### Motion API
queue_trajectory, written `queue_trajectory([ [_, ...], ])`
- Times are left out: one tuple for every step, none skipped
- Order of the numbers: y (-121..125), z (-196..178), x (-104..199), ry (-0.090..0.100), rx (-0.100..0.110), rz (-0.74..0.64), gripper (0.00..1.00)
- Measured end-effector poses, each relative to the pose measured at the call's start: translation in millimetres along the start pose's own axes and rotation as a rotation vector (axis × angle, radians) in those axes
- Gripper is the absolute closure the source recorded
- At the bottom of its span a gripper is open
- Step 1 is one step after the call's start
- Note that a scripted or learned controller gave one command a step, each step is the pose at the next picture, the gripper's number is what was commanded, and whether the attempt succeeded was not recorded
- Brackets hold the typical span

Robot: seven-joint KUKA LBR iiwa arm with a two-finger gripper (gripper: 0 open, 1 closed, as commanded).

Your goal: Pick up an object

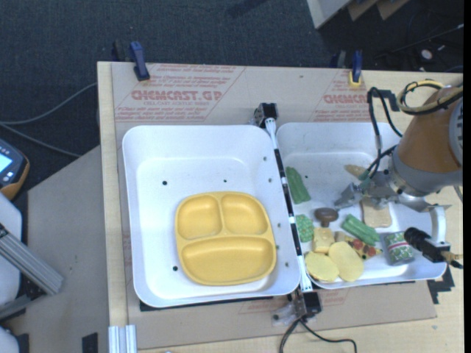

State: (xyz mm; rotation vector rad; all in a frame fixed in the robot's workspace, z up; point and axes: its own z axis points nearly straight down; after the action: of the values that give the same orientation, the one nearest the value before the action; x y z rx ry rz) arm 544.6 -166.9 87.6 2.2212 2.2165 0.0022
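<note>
Reaching gripper (368, 194) low over right bin (324, 134)

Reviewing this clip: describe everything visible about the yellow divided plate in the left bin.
The yellow plate looks like matte plastic, a rounded rectangle with three compartments: two small at the far side, one wide at the near. It lies flat, right side up, on the left bin's floor, toward the near right. Nothing rests in it.

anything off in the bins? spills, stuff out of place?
Nothing spilled or damaged. The yellow divided plate lies flat in the left bin. The toy food is heaped in the right bin, crowded toward its front, beneath the gripper. One green piece lies against the dividing rim.
</note>
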Motion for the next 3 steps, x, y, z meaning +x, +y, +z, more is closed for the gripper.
queue_trajectory([
  [34.2, -0.2, -44.6, -0.001, -0.006, -0.002, 0.00],
  [31.7, -7.8, -43.2, 0.000, -0.001, -0.002, 1.00],
  [47.7, -125.0, -45.7, -0.003, -0.009, -0.004, 1.00],
])
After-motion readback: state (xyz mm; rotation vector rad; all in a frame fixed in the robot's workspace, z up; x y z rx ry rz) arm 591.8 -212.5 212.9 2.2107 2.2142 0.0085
